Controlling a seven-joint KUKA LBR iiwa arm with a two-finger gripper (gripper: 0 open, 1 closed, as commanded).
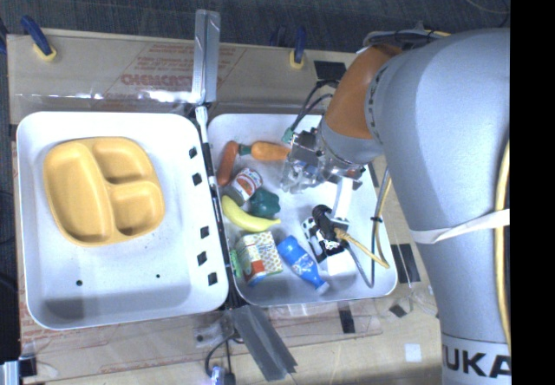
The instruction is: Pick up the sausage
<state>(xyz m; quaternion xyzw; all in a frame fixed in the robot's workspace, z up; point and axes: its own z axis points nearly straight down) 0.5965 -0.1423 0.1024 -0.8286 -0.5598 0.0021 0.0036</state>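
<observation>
The reddish-brown, slightly curved toy sausage (226, 162) lies at the left wall of the right white plastic bin (379, 275), its top end just beside the green tip of an orange toy carrot (264, 151) and a small round red-and-white tin (246, 183) close at its lower end. The hand (303, 168) hangs over the bin's middle, right of the carrot, holding nothing I can see; how wide it stands I cannot tell. I'd say it should shift left, line up across the sausage's narrow width, and drop clear of wall and carrot.
</observation>
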